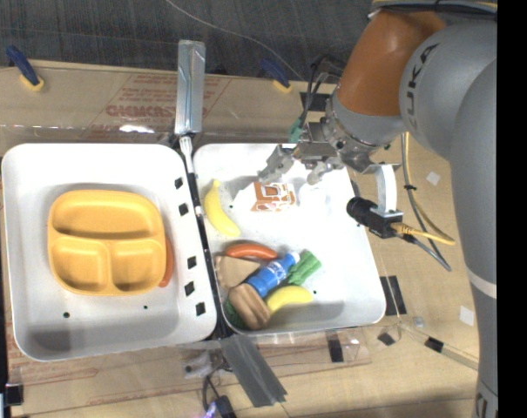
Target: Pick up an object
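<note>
My gripper hangs over the back part of the right bin, its two fingers spread open with nothing between them. Just below and slightly left of it an orange-and-white packet lies on the bin floor, apart from the fingertips. A yellow banana lies by the bin's left wall. Toward the front lie a red chili-like piece, a blue bottle, a green item, a yellow fruit and a brown bread-like item, crowded together.
The left bin holds a yellow divided tray. A metal divider post stands between the bins at the back. A black cable plug hangs beside the arm over the right bin's right side.
</note>
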You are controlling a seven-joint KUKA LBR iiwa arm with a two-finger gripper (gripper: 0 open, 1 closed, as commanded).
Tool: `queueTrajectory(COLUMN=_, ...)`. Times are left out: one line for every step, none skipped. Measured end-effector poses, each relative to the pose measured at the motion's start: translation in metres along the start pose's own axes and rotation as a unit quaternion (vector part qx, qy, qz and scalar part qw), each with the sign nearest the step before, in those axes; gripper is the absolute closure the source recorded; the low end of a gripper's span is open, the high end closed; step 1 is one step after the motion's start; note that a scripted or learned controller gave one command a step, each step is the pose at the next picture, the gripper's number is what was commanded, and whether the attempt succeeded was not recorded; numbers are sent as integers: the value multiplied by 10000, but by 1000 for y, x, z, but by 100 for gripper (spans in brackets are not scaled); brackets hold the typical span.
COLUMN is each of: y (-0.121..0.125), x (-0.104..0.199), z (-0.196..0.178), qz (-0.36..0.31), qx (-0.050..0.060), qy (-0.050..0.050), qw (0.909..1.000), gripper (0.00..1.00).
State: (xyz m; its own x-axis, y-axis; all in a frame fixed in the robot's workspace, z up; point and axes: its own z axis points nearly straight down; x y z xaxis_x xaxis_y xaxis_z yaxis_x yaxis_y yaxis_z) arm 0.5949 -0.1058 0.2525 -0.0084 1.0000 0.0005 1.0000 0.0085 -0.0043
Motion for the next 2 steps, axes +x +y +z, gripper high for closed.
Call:
queueTrajectory(y=-62, x=-16, z=95, qz=1609, qx=21, qy=3, qw=9870, gripper=0)
queueTrajectory(y=-13, x=-10, z=140, qz=839, qx=-3, qy=2, qw=9965, gripper=0)
